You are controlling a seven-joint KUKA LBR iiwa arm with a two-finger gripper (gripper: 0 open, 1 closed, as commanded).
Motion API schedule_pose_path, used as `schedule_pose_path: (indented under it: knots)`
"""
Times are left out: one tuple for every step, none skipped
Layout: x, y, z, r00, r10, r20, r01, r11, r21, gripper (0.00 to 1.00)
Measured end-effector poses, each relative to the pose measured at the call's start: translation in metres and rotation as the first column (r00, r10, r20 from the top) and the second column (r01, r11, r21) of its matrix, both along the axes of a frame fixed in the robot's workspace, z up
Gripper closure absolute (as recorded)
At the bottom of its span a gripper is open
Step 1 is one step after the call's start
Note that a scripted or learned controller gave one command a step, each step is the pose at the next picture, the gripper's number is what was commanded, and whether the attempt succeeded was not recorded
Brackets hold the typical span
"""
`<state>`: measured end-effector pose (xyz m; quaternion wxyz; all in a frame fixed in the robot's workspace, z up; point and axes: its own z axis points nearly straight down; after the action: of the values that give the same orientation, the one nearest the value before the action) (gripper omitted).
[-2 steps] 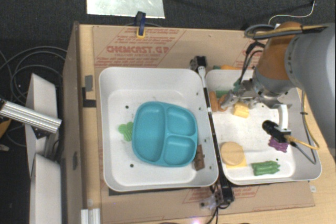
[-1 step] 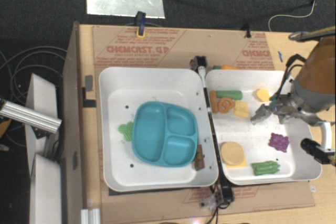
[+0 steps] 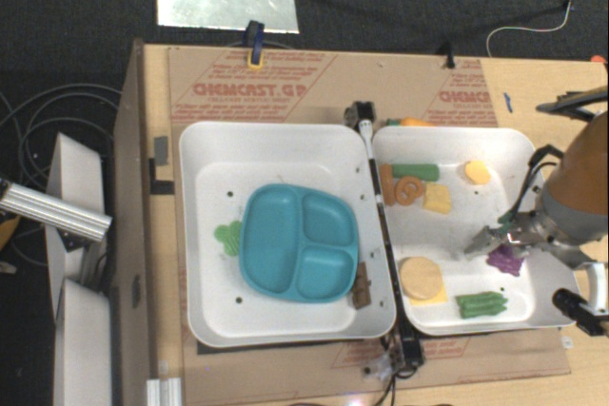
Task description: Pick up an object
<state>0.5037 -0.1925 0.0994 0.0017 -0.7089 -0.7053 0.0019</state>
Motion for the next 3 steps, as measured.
schedule_pose_path:
  knots:
    - [0.079,0.007,0.110,1.000,0.014,0.023,-0.014,1.000,-0.005,0.00]
    - [0.016,-0.016,0.062,1.000,0.002,0.000,-0.002,1.000,0.001,0.00]
    - [0.074,0.049,0.082,1.000,0.017,0.013,-0.017,1.000,0.002,0.00]
